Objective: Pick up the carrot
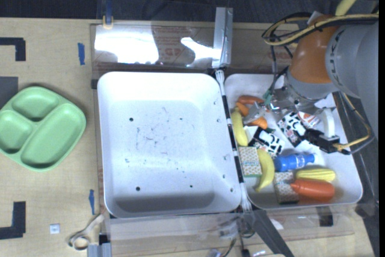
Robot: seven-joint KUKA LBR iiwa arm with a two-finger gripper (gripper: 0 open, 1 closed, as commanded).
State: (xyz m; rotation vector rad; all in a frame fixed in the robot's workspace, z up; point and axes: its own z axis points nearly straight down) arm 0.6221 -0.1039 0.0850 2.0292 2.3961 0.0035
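You've got the gripper (269, 106) low in the right bin (352, 189), just beside the carrot (248, 102). Can't tell its finger state. Left bin (120, 84) sits alongside.

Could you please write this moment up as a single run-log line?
arm: over right bin | gripper: low at bin's far end | carrot: lying at near end, not held | left bin: untouched

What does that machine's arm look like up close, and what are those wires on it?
The arm is a thick, rounded grey tube with an orange band above the wrist. Yellow and black cables loop around it near the band. Its gripper is a small dark metal piece at the end, too cluttered to make out in detail.
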